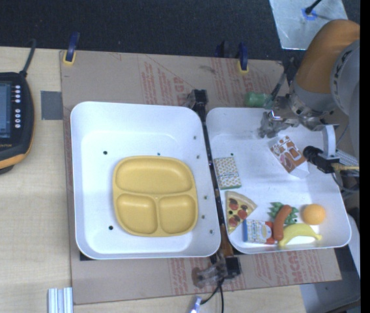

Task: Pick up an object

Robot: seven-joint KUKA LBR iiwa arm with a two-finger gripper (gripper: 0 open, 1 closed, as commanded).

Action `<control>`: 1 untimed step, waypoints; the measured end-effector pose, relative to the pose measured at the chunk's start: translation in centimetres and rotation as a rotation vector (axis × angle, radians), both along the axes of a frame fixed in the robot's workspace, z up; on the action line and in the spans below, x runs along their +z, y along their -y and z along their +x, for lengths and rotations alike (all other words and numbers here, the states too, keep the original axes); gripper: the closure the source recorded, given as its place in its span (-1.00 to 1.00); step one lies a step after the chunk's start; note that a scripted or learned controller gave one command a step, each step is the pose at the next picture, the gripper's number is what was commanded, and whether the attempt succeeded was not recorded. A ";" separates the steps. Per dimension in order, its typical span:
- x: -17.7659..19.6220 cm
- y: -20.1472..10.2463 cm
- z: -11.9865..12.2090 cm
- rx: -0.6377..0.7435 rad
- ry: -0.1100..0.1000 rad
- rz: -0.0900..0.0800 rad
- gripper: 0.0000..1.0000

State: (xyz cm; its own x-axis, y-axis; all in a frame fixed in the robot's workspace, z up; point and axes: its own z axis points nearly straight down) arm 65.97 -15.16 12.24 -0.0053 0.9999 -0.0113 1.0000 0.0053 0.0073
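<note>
Small patterned packet (287,154) lies tilted in the right bin (250,126).

One fixed overhead camera looks down aslant on both bins (81,175).

Robotics lab bench, grey and orange industrial arm (328,57) at right, handheld control pendant (1,124) with screen at left, two white bins (94,129) on clamped cardboard sheet (146,70), blue clamps (71,47), toy food (240,210) as test items, dark carpet (139,8) behind.
</note>
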 end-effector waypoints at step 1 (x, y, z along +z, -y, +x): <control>1.1 4.6 -5.4 -0.003 -0.011 0.010 1.00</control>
State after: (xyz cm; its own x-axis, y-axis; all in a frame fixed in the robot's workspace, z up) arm 60.54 -19.76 13.37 -0.0026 1.0000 -0.0010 1.0000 0.0026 -0.0036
